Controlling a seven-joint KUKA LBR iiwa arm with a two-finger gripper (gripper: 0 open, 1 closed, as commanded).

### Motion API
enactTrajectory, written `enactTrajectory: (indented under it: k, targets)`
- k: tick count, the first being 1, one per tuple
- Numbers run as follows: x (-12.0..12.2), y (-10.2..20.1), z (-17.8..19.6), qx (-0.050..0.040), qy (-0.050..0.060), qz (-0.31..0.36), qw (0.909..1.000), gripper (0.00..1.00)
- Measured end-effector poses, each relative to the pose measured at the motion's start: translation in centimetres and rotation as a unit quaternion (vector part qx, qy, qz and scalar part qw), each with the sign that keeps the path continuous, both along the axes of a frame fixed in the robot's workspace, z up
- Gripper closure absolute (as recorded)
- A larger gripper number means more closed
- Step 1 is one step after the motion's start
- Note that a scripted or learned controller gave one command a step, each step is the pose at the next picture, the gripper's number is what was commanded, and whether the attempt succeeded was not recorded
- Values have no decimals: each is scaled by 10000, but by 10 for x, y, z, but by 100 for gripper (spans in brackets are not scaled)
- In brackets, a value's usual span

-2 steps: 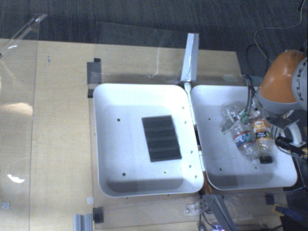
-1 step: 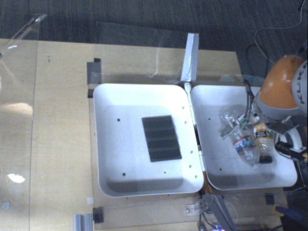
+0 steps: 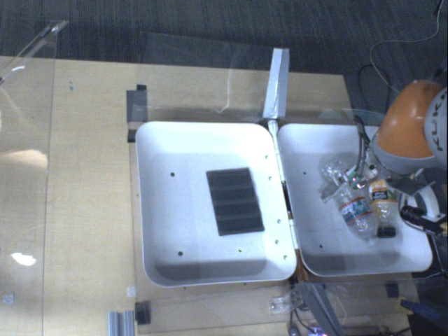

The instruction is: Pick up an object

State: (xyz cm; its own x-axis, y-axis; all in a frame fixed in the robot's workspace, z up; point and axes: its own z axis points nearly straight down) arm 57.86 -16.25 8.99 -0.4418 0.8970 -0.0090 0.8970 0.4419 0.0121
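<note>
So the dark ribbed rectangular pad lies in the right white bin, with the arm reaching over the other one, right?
Not quite. The camera view shows the dark ribbed rectangular pad in the left white bin, not the right. The arm reaches over the other, the right white bin.

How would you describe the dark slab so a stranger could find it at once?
Start at the left bin, the one farther from the arm. Near its middle lies the slab, a flat black rectangle, slightly tilted, with ridges across it. It lies alone, unlike the clear plastic clutter in the right bin.
</note>
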Motion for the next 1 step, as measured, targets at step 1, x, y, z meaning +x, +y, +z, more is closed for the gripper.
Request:
enactTrajectory:
  k: [1]
  targets:
    - [3, 1, 13, 0, -42, -3, 10000, 100]
